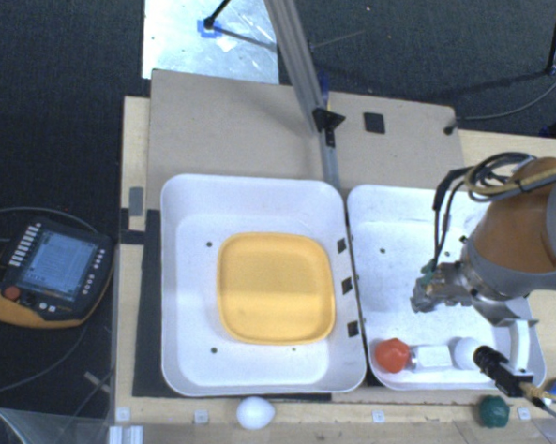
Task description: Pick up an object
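My gripper (427, 296) hangs over the right bin (391, 219), near the middle of its floor and a little toward its right wall, and from this angle I cannot tell how it is set. My wrist, with its orange band, comes in over the bin's right edge. Along the bin's front edge lie a red-orange ball (392, 355), a white tube-like piece (431, 356) just beside it, and a white ball (464, 351) at that piece's right end, all well apart from my gripper. The left bin (187, 258) carries a yellow plate (276, 288) lying flat in its middle. A white egg-shaped thing (255, 413) sits on the bench just outside the left bin's front edge. A dark green ball (494, 413) rests off the right bin's front right corner.
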`<state>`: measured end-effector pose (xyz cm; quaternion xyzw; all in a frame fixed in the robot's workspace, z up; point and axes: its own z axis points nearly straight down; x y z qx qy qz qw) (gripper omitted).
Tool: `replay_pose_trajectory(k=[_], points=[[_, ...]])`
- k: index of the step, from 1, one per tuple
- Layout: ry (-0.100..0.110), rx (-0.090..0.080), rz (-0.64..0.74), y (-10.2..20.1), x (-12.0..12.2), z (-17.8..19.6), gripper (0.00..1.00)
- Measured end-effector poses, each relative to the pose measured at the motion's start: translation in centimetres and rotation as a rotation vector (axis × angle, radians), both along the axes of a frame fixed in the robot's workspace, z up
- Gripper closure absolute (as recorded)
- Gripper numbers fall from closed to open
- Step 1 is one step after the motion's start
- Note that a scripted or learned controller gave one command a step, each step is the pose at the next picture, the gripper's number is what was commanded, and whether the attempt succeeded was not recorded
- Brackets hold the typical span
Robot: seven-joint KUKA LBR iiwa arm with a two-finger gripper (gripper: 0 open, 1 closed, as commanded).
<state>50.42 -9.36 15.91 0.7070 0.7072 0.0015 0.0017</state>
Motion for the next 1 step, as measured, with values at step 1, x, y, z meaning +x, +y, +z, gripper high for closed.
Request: replay_pose_trajectory(k=[1], points=[[0.000, 0.000, 0.001, 0.31, -0.78, 5.63, 1.00]])
